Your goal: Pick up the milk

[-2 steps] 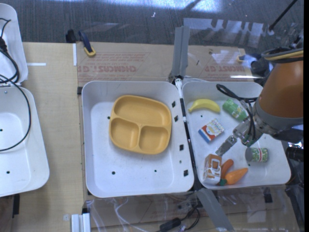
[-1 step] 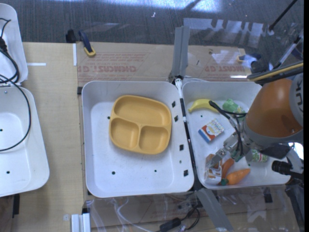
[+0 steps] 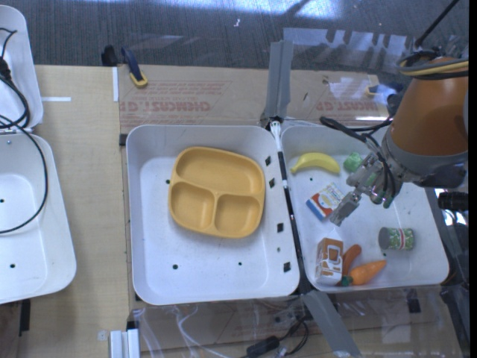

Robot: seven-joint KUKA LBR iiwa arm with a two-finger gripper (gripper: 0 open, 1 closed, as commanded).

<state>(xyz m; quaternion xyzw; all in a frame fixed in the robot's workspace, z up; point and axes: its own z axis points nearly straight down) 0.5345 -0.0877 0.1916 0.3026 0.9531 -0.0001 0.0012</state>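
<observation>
You're looking at a robotics lab bench, not a kitchen: grey KUKA arm w/ orange band point(image 3: 428, 121) at frame right, two shallow white plastic bins point(image 3: 141, 200) side by side at centre, flattened brown cardboard sheet point(image 3: 194, 95) behind them, loose black cables point(image 3: 22, 103) at far left.

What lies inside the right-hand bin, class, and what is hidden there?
Inside the right bin: a banana, a green item, a milk carton, a can, a second carton and two carrots. The gripper and arm cover part of the floor.
</observation>
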